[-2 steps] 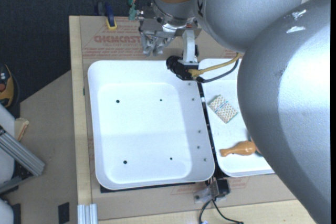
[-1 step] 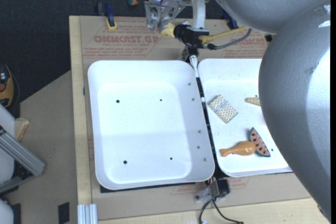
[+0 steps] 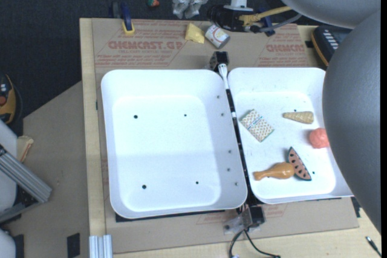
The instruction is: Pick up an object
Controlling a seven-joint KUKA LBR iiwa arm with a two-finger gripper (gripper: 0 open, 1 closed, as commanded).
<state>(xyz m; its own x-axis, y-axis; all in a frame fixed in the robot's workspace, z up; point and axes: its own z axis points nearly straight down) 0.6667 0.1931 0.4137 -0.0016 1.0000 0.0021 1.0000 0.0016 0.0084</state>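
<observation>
The right bin (image 3: 284,84) holds several small items: a patterned packet (image 3: 257,125), a tan cone (image 3: 299,117), a pink ball (image 3: 318,138), a watermelon slice (image 3: 299,164) and an orange-brown drumstick shape (image 3: 275,173). My gripper (image 3: 189,4) hangs past the far edge of the bench, above the dark floor and well away from both bins. Nothing is visibly held in it. The grey arm (image 3: 357,99) bulks over the right side and hides part of the right bin's edge.
The left bin (image 3: 115,130) lies beside the right one. On the brown board behind the bins lie a yellow wedge (image 3: 195,34), a small white box (image 3: 217,36) and a blue-and-yellow clamp (image 3: 127,20). A small ball (image 3: 154,2) rests on the floor.
</observation>
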